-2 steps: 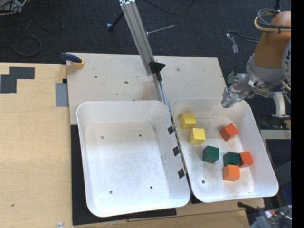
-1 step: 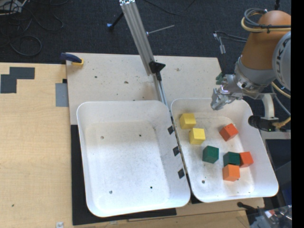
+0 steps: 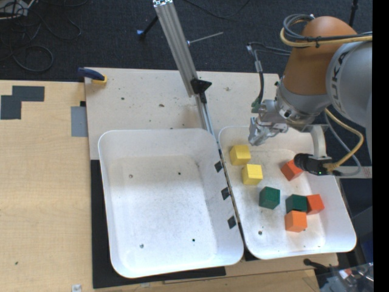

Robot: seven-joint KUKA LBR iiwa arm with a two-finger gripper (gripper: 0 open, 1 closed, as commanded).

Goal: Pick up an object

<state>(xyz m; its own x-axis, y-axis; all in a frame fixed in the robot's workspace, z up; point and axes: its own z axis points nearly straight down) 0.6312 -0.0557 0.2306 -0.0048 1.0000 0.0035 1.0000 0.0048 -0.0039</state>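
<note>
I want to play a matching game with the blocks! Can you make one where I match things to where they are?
Things:
1. end effector
2. yellow block
3. orange block
4. blue clamp

Places:
A. at the bench's far left corner, outside the bins
B. nearest the front edge of the right bin
C. above the far end of the right bin
D. in the right bin, close to the divider and just below the end effector in the camera view

Pairs: 1-C, 2-D, 3-B, 4-A
</note>
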